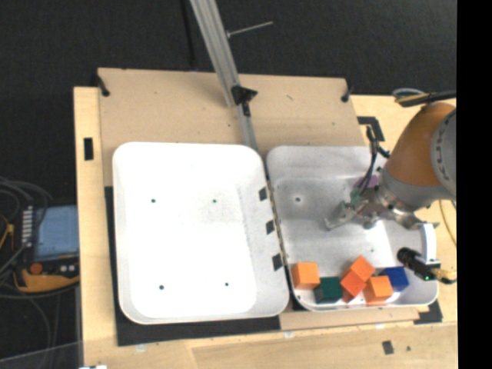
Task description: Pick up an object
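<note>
Several blocks lie along the near edge of the right bin (323,167): an orange block (307,274), a dark green block (330,289), a red-orange block (357,274), another orange block (378,289) and a blue block (397,277). My gripper (347,214) hangs low over the middle of this bin, reaching in from the right, above and apart from the blocks. Nothing shows in its grasp. The arm's orange band (419,148) sits over the bin's right edge.
The left bin (192,229) adjoins the right one, with black clips (270,227) along the shared rim. A slanted metal rail (219,44) rises from the back. A black-and-white fixture (417,258) sits at the right bin's near right corner.
</note>
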`<state>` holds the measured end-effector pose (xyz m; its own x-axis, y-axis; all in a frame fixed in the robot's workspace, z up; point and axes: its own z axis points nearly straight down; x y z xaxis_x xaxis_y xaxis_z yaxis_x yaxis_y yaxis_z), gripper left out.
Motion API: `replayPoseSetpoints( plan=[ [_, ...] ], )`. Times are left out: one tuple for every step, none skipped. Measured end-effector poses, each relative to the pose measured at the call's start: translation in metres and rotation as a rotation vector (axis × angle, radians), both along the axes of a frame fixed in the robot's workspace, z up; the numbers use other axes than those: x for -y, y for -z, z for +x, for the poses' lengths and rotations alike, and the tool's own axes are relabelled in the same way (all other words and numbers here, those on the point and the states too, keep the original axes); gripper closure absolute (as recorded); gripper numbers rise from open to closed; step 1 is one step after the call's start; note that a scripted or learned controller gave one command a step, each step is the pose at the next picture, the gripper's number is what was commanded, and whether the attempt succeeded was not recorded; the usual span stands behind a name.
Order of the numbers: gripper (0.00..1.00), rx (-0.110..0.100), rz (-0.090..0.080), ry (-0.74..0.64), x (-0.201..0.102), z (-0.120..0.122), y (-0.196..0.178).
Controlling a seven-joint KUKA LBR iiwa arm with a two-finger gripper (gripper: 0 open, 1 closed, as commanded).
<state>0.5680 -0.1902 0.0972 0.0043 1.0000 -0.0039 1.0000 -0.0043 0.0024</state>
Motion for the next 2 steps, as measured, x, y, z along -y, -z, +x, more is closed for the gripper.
replayPoseSetpoints(
  plan=[
    [1.00,0.007,0.001,0.007,0.000,0.001,-0.013],
    [1.00,0.005,0.002,0.003,0.004,-0.001,-0.076]
  ],
)
